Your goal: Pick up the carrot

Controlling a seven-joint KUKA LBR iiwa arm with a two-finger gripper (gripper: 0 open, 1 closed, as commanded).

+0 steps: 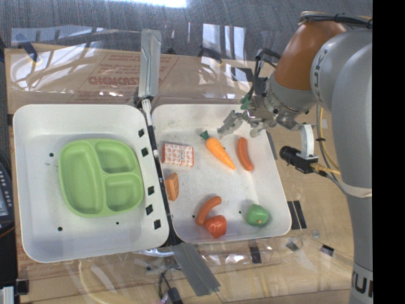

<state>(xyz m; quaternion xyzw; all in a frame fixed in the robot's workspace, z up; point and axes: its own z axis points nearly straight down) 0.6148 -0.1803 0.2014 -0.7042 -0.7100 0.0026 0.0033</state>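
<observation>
The gripper point(243, 123), fingers spread apart and holding nothing, hovers above the right bin point(269, 170), just beside the carrot point(219, 151) lying on its white floor, over a cardboard-topped bench point(95, 75).

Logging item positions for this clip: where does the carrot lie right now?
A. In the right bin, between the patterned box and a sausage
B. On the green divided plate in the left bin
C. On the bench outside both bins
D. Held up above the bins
A: the carrot lies on the right bin's floor, with the patterned box on one side and a sausage on the other.
</observation>
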